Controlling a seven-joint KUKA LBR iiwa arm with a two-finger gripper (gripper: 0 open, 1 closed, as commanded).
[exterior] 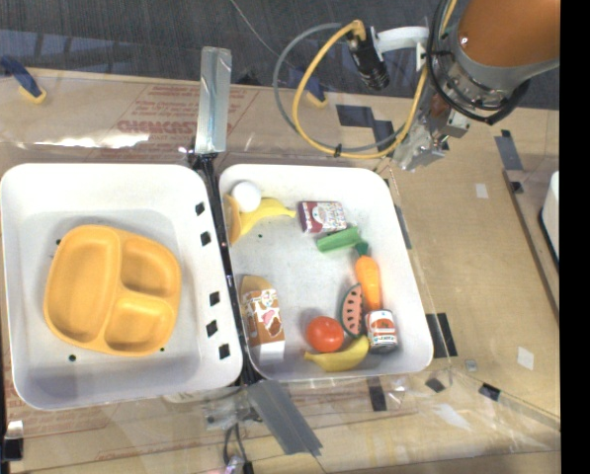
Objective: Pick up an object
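We see the arm's gripper (425,146) hanging above the desk (472,265), just past the far right corner of the right bin (403,227); its end is small and blurred, so we cannot tell how it stands, and nothing shows in its grip.

The things to pick all lie in the right bin. A white egg-like ball (245,197) sits at the far left corner, touching a yellow banana (258,215). Beside that we find a dark red carton (321,215), with a green pepper-like piece (338,239) just in front of it. A carrot (369,279) lies along the right side, and below it a watermelon slice (352,310) stands beside a small red-labelled can (380,330). A tomato (324,334) rests against a second banana (342,355) at the near edge. A brown snack packet (261,314) lies along the left wall.

In the left bin (38,191) we see a yellow sectioned tray (112,289).
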